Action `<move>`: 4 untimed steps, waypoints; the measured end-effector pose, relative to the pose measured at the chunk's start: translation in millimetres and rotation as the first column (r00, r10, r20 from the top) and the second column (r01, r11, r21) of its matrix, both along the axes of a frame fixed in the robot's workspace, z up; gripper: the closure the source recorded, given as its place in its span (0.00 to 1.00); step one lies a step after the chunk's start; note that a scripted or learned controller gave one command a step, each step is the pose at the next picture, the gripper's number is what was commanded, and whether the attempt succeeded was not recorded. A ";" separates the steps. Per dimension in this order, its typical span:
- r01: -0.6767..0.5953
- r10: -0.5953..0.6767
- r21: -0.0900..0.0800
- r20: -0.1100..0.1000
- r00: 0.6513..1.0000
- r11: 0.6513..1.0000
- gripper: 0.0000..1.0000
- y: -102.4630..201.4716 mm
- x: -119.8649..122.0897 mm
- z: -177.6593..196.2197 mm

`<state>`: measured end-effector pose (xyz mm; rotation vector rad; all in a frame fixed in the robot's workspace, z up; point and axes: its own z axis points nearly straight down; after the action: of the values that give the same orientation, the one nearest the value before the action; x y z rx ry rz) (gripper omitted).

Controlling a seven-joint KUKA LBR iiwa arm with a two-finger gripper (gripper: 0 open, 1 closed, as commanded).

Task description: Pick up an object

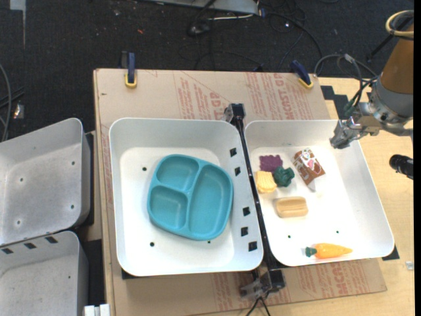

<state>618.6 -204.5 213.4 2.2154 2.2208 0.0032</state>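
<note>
Gripper (342, 139) above right bin's (368, 196) far corner, touching nothing. Jaws too small and blurred; spread or pressed together, cannot tell. Arm (398, 78) cut off at right.

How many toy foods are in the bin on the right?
6, all in the right bin: purple grapes, a green piece, a yellow piece, a brown-and-white packet, a tan bread piece, and a carrot near the front edge.

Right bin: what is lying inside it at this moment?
Inside the right bin: a purple piece, a dark green piece, a yellow piece, a brown-and-white packet, a tan block and an orange carrot. The gripper covers part of the far rim.
</note>
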 end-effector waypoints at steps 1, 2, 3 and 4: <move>-0.005 0.005 0.003 -0.004 1.000 1.000 1.00 48.3 -13.7 12.7; -0.005 0.005 0.003 -0.005 1.000 1.000 1.00 95.7 -25.0 21.8; -0.005 0.005 0.004 -0.007 1.000 1.000 1.00 153.6 -48.8 15.6; -0.006 0.006 0.004 -0.006 1.000 1.000 1.00 213.0 -60.0 18.2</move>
<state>558.5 8.4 231.6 2.2136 2.2333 0.0009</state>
